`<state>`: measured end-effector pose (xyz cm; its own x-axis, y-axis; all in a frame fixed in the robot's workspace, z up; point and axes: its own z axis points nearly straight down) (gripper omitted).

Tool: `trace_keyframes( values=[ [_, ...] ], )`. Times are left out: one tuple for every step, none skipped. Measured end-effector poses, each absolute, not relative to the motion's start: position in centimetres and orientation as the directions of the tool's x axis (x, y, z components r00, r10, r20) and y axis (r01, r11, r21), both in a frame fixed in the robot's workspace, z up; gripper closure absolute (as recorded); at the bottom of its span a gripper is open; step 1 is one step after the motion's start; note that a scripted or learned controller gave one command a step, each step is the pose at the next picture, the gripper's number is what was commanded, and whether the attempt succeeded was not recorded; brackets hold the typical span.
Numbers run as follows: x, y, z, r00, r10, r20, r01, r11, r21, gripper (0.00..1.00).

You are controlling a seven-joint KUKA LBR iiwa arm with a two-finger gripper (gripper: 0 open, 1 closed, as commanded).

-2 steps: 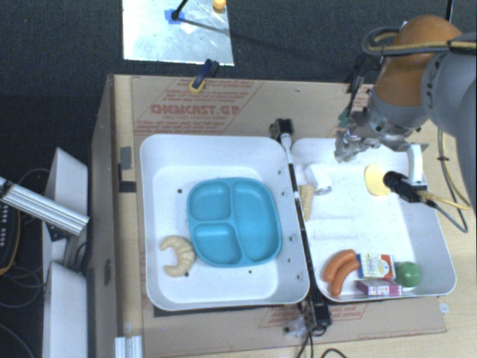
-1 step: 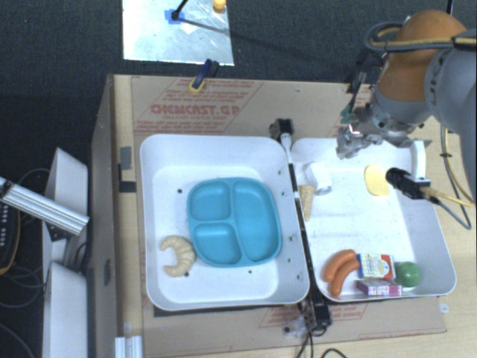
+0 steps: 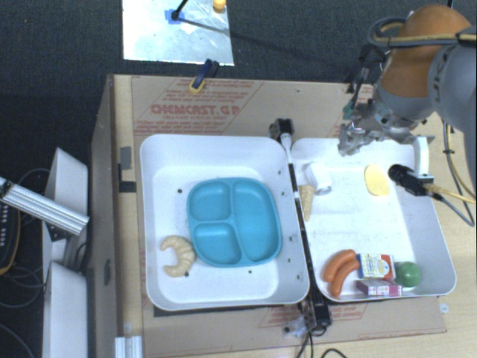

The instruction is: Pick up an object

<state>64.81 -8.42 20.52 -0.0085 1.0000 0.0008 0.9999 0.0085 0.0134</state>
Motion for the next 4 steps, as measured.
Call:
trace_keyframes(
  values=[
    [64.9,-8.4,21.6,-0.010,1.000,0.002,1.000,0.010,0.016,1.00],
    [65.0,-8.4,22.7,-0.012,1.000,0.003,1.000,0.012,0.019,1.00],
    [65.2,-5.8,20.3,-0.005,1.000,0.001,1.000,0.005,0.002,1.00],
    [65.3,-5.8,21.4,-0.007,1.000,0.001,1.000,0.007,0.005,1.00]
  ],
)
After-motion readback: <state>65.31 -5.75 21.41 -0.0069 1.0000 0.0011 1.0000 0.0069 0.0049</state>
